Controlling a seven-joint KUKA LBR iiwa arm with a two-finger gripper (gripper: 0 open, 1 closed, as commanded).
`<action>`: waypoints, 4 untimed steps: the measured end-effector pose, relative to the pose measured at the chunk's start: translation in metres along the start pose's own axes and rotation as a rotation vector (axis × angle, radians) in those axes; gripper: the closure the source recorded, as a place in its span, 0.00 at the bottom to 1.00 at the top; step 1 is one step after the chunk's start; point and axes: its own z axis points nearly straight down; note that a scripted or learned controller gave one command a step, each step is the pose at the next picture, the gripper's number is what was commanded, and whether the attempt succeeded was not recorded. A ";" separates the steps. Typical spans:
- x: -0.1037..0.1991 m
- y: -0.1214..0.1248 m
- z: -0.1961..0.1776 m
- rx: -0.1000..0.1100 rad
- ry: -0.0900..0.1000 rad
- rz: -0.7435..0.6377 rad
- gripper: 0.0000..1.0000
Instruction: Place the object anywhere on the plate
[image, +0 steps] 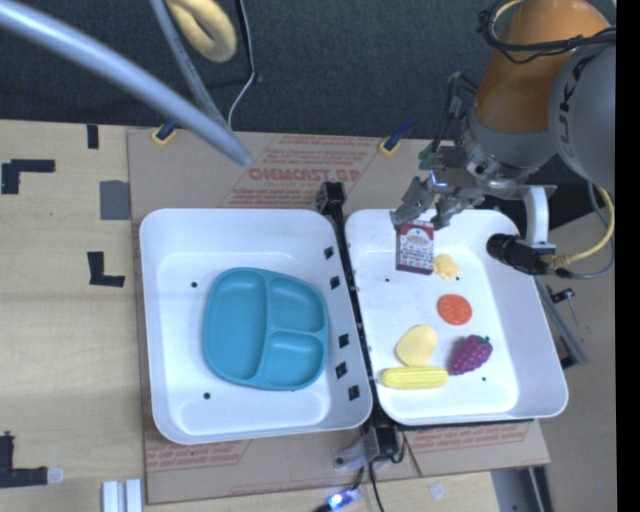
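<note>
A small red carton (415, 247) is being gripped upright in the tool (420, 212) over the right bin's far-left corner, the blue plate (265, 328) being offset leftward.

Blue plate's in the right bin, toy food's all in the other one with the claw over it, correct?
Not quite. The camera view shows the blue plate in the left bin. The toy food lies in the other one, the right bin, with the claw over it.

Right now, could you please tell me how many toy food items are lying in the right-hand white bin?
5, plus a small red carton hanging below the gripper: small yellow piece, orange-red round slice, yellow lemon, purple grapes, yellow corn cob. The arm might hide more.
</note>
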 end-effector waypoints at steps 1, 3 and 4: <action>0.047 0.001 0.023 0.002 0.000 0.000 1.00; 0.143 -0.019 0.038 0.002 -0.001 0.000 1.00; 0.195 -0.026 0.073 0.005 -0.001 0.000 1.00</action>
